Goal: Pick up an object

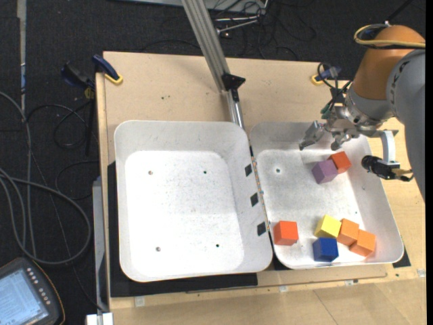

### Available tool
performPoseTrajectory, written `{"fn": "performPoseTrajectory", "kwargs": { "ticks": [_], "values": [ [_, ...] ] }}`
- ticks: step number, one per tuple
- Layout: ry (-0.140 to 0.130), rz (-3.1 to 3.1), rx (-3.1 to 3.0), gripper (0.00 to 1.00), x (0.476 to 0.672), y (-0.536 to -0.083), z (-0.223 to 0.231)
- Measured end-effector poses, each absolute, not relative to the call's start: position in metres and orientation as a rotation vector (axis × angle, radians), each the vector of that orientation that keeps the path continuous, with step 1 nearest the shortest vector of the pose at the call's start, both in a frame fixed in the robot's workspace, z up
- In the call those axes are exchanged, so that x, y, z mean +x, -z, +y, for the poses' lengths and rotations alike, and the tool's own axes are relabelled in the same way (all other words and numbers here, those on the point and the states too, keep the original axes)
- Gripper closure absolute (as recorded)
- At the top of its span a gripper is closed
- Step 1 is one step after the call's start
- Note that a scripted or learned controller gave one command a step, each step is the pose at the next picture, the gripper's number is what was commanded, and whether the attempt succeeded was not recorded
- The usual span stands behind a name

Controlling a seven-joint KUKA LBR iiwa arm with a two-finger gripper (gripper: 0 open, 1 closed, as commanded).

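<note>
Two shallow white bins on one tan bench (pixel 169 80), taken here from the right bin (pixel 270 181) as landmark: left bin (pixel 135 141) touching its left edge, with three small black clips (pixel 256 198) along that seam. One grey arm (pixel 399 80) with an orange band, reaching in over the landmark's far right corner, wrist bent down and leftward. One gripper (pixel 325 135) hanging over the landmark's far rim, fingers spread apart with nothing between them. One slanted metal pole (pixel 206 32) running from beyond the bench down to the landmark's far left corner. Seven blocks inside the landmark, counted by colour: four orange, one purple, one yellow, one blue. Purple block (pixel 325 170) in the far half, just below the gripper, touching an orange block (pixel 340 160) on its right. Lone orange block (pixel 285 232) at the near left. Yellow block (pixel 329 227), blue block (pixel 325 249) and two orange blocks (pixel 356 236) clustered at the near right corner.
</note>
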State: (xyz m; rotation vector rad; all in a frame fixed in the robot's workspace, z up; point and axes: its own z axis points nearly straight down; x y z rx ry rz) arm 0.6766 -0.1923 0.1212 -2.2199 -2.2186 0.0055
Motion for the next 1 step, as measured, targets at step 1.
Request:
{"fn": "performPoseTrajectory", "kwargs": {
  "ticks": [1],
  "values": [
    [0.001,-2.226,-2.223,1.00,0.6788,-0.1358,-0.1924]
  ]
}}
